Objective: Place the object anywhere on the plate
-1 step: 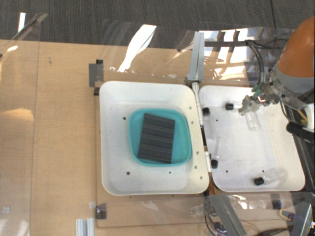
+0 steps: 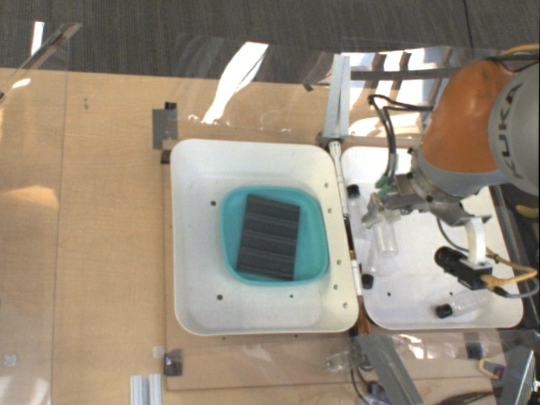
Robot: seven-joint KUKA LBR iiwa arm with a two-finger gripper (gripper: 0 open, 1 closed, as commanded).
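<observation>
The claw (image 2: 381, 218) hangs over the left part of the right bin (image 2: 506, 310), near the wall it shares with the left bin (image 2: 190, 310), under the arm's (image 2: 464, 116) orange band. Its clear fingers blur against the white floor, so nobody can tell from here whether they stand apart or together, and nothing dark is visible between them.

The block (image 2: 269, 237), a dark ribbed slab, lies flat on the teal plate (image 2: 231, 218) in the left bin, its long side running up and down the view with a slight tilt. It sits inside the plate's rim, well apart from the claw.

Judged from this, the placing looks done, and the step in hand is to clear away. To do it well, the arm should lift straight up before travelling, staying on the right bin's side so it cannot brush the shared wall or nudge the plate. A check that the block rests wholly within the rim should come last.
</observation>
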